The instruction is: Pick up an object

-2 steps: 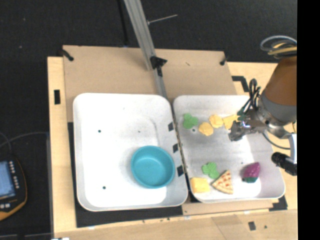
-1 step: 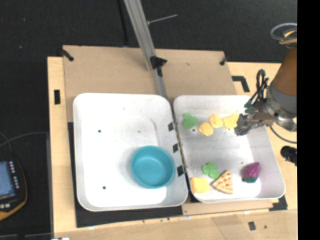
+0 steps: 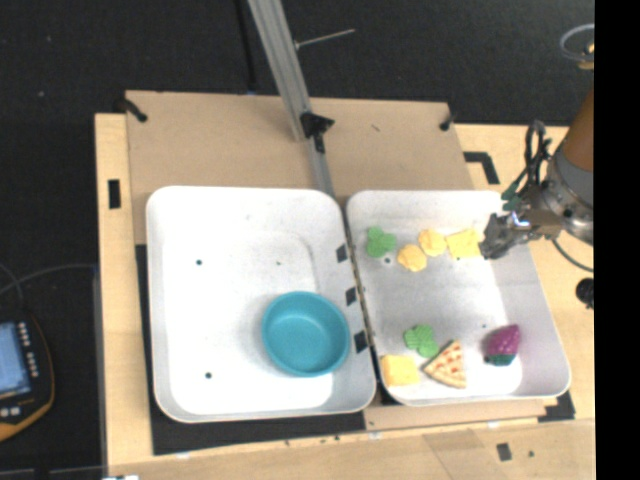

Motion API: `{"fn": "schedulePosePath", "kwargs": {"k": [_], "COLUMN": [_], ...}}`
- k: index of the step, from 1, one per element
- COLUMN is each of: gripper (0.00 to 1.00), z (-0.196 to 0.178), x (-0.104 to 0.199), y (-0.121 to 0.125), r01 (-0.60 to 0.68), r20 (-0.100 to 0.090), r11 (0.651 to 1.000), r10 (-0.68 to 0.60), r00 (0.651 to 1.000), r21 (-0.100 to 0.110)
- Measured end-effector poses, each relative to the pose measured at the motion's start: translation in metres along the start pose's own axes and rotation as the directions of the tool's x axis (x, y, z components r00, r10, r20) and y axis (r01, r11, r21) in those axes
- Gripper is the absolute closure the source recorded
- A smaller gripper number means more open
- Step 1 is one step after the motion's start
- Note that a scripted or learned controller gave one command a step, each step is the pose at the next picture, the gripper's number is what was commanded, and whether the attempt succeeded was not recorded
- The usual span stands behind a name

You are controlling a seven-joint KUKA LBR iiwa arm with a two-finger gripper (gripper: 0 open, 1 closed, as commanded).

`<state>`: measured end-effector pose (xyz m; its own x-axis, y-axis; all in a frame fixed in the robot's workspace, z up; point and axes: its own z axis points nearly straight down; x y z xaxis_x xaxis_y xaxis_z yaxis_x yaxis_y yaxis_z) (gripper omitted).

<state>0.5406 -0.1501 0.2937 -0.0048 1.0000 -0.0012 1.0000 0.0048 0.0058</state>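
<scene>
The right bin (image 3: 520,298) holds several toy foods. A green piece (image 3: 379,242) lies at its upper left. Two yellow lumps (image 3: 420,251) sit beside a yellow block (image 3: 462,243) near the top. At the front lie a green piece (image 3: 420,339), a yellow block (image 3: 400,370), a pizza slice (image 3: 447,365) and a purple grape bunch (image 3: 502,343). My gripper (image 3: 497,236) hangs low at the bin's upper right edge, just right of the upper yellow block. Nothing shows between its dark fingers.
A blue bowl (image 3: 305,332) sits in the left bin (image 3: 200,268), toward its front right. A grey metal pole (image 3: 285,63) slants up from the gap between the bins. A device with a screen (image 3: 18,363) lies at the far left.
</scene>
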Motion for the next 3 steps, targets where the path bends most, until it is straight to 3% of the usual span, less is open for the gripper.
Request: {"fn": "schedulePosePath", "kwargs": {"k": [1, 3], "gripper": [1.00, 1.00], "z": [0.003, 0.020], "x": [0.055, 0.154], "y": [0.009, 0.000], "r01": [0.002, 0.003], "r20": [-0.001, -0.003], "r11": [1.000, 1.000], "r10": [-0.002, -0.003], "r00": [1.000, 1.000], "r21": [0.004, 0.004]}}
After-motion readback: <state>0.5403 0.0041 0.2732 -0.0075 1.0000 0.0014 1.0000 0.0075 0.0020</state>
